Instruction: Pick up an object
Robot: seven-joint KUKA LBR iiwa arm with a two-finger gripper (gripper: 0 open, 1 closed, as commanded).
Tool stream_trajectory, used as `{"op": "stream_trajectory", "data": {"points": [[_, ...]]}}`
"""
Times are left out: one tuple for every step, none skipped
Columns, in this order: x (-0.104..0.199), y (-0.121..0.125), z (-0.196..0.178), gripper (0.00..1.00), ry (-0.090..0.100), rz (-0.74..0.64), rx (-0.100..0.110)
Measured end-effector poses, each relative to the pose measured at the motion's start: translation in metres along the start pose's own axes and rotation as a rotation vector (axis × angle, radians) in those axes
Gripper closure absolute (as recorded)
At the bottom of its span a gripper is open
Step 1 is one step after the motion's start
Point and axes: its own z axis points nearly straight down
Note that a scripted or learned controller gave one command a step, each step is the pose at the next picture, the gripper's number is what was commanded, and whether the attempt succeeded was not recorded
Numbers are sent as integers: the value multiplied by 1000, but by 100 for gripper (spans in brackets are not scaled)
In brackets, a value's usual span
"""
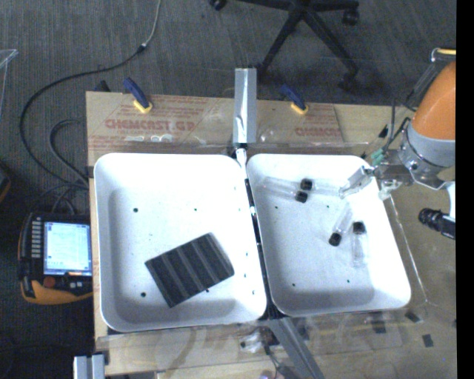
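A dark ribbed rectangular block (189, 269) lies flat in the left bin (111, 222), toward its near side. Several clear plastic tubes with black caps lie in the right bin (385, 292): two (285, 189) near the far left, with caps side by side, and two more (342, 226) (359, 244) at the centre right. My gripper (368, 178) hangs over the right bin's far right corner, below the orange band (438, 104). A pale, clear shape (354, 183) juts from its tip toward the tubes; I cannot make out what it is.
The bins stand on a wooden board (170, 122) with blue and yellow clamps at the back. A teach pendant (55, 255) lies on the floor to the left. An office chair base (311, 22) stands behind the bench.
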Motion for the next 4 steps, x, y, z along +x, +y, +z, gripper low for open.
{"op": "stream_trajectory", "data": {"points": [[21, -15, 107, 0, -2, -107, -2], [82, 23, 117, 0, -5, -96, -15], [91, -85, 116, 0, -4, -135, -14], [110, -39, 116, 0, -6, -167, -16]]}}
